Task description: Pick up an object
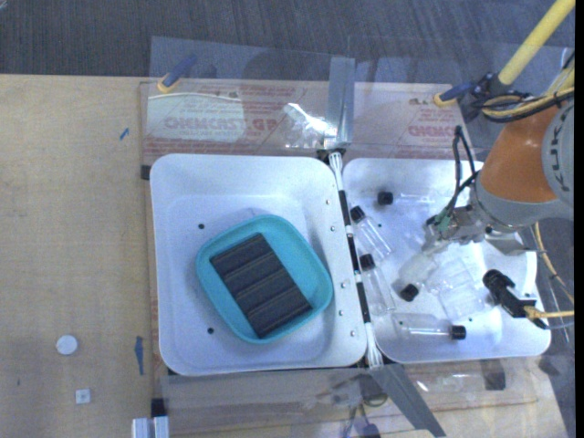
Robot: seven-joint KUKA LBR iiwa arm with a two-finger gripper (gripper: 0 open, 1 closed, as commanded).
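Over the right bin, our gripper hangs low, reaching in from the right on the grey arm with its orange band. We cannot tell whether its fingers are parted or closed; they blur into the clutter beneath them. Just below and beside the fingers lies a heap of clear plastic vials with black caps, any of which could be the object to pick up. One capped vial lies farther from the fingers, along the bin's near edge, and another lies off toward the divider between the bins. Well away from the fingers, in the left bin, a teal tray holds a dark ribbed block. We judge the main risk to be slipping: the vials are smooth, round and see-through, so the fingers may close on air or squeeze one sideways. Crowded neighbours could also be nudged and roll away.
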